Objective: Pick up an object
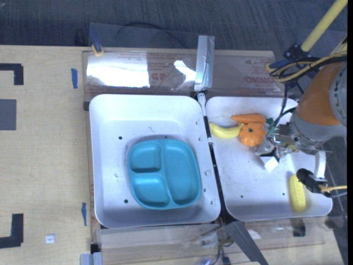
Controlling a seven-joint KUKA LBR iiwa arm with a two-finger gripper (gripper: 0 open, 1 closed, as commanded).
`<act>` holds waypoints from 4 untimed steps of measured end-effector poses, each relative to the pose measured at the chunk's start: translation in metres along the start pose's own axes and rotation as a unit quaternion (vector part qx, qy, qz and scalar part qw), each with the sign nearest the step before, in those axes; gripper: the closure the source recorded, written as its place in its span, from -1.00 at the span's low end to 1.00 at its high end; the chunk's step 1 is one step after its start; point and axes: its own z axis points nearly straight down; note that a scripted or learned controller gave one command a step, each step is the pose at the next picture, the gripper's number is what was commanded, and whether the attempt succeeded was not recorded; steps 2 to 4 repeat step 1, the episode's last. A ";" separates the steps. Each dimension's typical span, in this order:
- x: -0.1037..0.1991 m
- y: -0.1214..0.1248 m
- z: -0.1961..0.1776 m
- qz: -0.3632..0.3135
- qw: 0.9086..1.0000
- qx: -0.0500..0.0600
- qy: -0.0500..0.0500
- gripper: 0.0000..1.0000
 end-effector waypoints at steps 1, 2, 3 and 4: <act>0.019 0.033 -0.106 0.002 1.000 0.000 0.001 1.00; 0.019 0.033 -0.106 0.002 1.000 0.000 0.001 1.00; 0.019 0.033 -0.106 0.002 1.000 0.000 0.001 1.00; 0.019 0.033 -0.106 0.002 1.000 0.000 0.001 1.00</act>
